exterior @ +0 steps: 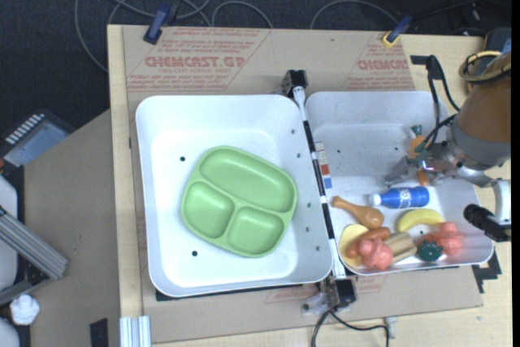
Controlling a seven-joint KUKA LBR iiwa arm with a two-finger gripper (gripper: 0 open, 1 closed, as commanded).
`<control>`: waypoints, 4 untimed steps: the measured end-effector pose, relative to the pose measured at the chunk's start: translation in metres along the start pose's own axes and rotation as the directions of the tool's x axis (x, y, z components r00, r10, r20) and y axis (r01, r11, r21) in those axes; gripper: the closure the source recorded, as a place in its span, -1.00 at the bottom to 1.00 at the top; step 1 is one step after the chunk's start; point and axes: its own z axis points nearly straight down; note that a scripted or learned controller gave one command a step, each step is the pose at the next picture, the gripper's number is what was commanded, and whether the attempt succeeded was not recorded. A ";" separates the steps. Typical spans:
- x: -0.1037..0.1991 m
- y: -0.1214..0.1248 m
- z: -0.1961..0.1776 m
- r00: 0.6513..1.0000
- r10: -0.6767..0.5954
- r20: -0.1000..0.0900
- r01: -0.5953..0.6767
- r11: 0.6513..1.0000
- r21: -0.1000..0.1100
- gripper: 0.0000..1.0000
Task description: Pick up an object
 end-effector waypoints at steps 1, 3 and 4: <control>-0.012 0.078 -0.001 1.000 -0.006 -0.008 0.006 1.000 -0.003 -1.00; 0.063 0.116 -0.057 1.000 -0.004 -0.001 0.004 1.000 -0.006 1.00; 0.154 0.035 -0.101 1.000 -0.004 -0.002 0.004 1.000 -0.001 1.00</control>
